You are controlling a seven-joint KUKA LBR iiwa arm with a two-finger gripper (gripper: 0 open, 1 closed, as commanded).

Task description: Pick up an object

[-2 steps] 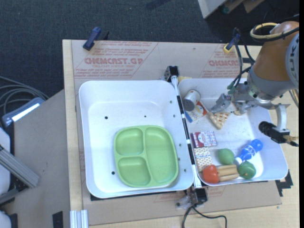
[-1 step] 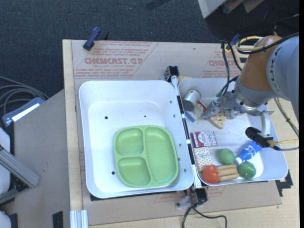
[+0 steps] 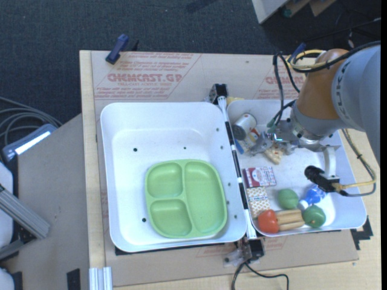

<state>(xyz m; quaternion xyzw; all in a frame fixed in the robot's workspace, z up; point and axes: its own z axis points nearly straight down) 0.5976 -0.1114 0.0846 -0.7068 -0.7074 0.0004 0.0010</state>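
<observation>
My gripper hangs low over the back left part of the right bin. A small silver can lies just to its upper left, near the bin's wall. A tan cracker-like piece rests right below the gripper. Further forward lie a red-and-white packet, a second printed packet, a red tomato, a wooden stick, a green lime, a green apple and a small blue-and-white item. The arm's wrist hides part of the bin's back.
The left bin holds a light green divided plate toward its front. A blue clip lies on the cardboard sheet behind the bins. Cables lie at the far left, off the bench.
</observation>
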